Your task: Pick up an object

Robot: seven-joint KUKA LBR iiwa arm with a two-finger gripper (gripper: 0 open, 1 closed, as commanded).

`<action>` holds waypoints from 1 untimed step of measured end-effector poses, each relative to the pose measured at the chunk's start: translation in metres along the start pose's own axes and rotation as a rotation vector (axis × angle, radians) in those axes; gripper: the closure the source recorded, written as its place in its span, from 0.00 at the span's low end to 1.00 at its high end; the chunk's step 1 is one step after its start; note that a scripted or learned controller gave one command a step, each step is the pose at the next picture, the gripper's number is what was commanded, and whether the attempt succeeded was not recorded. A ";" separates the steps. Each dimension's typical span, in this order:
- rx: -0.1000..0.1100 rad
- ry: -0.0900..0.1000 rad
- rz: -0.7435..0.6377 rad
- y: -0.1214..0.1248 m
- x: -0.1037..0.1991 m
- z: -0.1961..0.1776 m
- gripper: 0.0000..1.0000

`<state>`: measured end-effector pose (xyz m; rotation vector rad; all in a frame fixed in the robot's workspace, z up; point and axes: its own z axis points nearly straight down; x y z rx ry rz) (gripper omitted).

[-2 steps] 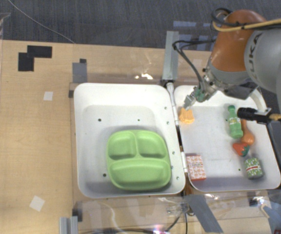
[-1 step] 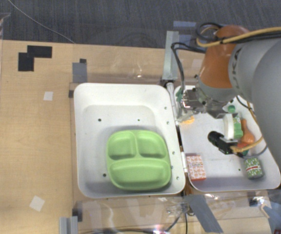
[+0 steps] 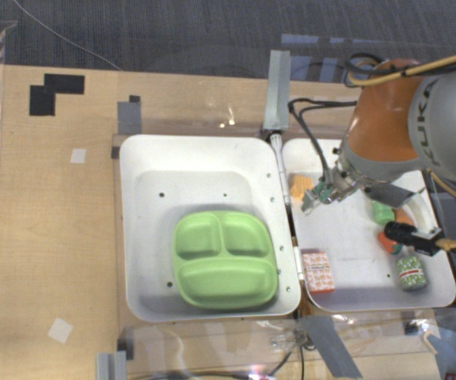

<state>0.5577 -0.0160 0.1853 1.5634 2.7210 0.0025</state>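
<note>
Hand (image 3: 317,198) blurred, above right bin (image 3: 355,244)

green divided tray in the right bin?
No, the green divided tray lies in the left bin; the right bin holds smaller items such as a small patterned box.

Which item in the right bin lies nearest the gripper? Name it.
The orange piece by the bin's left wall, just left of the gripper. The red-and-white box, the small can and the green item all lie farther off.
</note>
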 end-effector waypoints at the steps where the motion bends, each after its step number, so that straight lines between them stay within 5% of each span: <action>1: -0.003 -0.002 -0.789 -0.005 0.019 -0.001 1.00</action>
